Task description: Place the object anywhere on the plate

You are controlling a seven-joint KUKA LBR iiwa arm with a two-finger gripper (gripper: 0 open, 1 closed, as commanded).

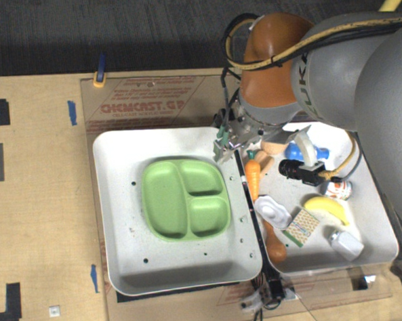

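Observation:
A green plate (pixel 185 197) with three compartments lies in the middle of the left white bin (pixel 126 263); nothing rests on it. My gripper (pixel 229 143) hangs under the orange wrist band at the far end of the wall between the two bins, just past the plate's far right corner. Right below it, an orange carrot (pixel 253 177) lies along the left wall of the right bin (pixel 374 214). I see nothing held in the gripper.
The right bin holds a yellow banana (pixel 326 210), a white packet (pixel 273 210), a patterned green card (pixel 301 227), a white bottle (pixel 346 243), a blue and white item (pixel 307 149), a small red-and-white can (pixel 339 190) and a brown piece (pixel 274 247).

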